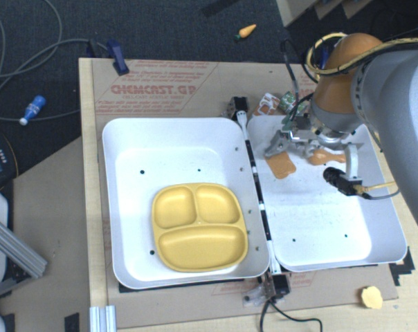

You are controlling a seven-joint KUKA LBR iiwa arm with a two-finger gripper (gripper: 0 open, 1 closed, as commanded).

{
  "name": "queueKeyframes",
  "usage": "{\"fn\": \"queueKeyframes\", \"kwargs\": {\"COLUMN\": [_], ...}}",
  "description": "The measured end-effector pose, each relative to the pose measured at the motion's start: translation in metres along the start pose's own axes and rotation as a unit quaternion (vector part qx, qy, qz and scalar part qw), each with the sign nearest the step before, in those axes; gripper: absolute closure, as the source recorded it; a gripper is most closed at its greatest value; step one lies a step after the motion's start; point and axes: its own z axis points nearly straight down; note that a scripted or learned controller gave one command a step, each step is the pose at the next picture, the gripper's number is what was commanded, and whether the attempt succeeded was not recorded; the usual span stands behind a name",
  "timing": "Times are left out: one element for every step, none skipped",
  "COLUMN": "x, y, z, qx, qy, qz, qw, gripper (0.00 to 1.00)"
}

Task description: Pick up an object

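Yellow divided plate [198, 227] in the left bin [126, 144], my gripper [313, 147] over the right bin [333, 234].

Both white bins lie side by side on a brown cardboard sheet [160, 85] with red print, and around it is dark carpet floor [91, 12] with grey cables. My grey arm with the orange band [347, 68] reaches in from the right and the gripper hangs low at the far part of the right bin. Its fingers I cannot tell if apart or together. A flat orange-brown piece [283, 165] lies on the bin floor just beside the gripper, and another orange object [326, 157] is partly hidden under it. On the floor I see a blue bottle [33, 108] at the left and a small yellow thing [371, 297] at the near right corner.
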Motion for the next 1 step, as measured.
{"fn": "queueKeyframes", "kwargs": {"x": [0.0041], "y": [0.0045], "z": [-0.0001], "qx": [0.000], "qy": [0.000], "qz": [-0.001], "qw": [1.0000], "gripper": [0.00]}}
